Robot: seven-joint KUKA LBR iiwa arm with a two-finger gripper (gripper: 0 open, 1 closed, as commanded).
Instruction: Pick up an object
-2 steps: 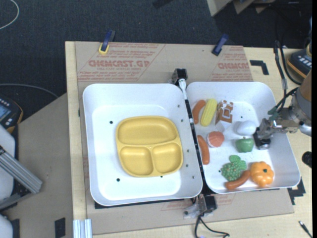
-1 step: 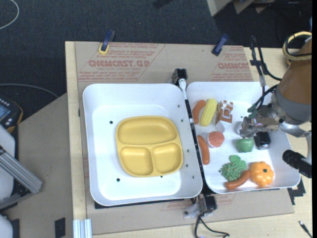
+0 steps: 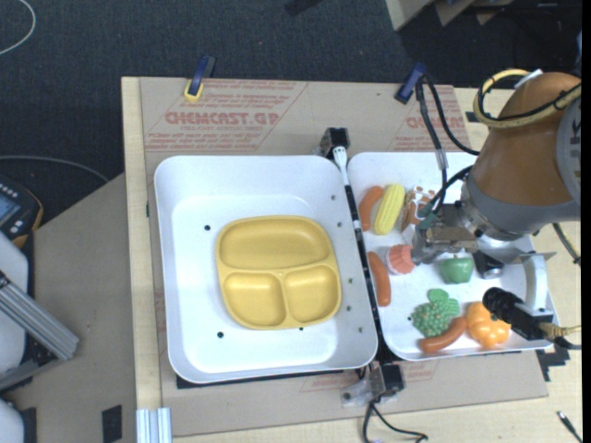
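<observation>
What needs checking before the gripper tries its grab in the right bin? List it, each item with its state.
1. Gripper is over the right bin: ok.
2. Fingers open or shut: cannot tell, the arm covers them.
3. A target lies close: ok, the green pepper and the small red-and-white piece sit right beside the gripper.
4. Target stands free of neighbours: not ok, toys crowd there, corn cob and broccoli nearby.
5. Yellow divided tray sits flat in the left bin: ok.
</observation>
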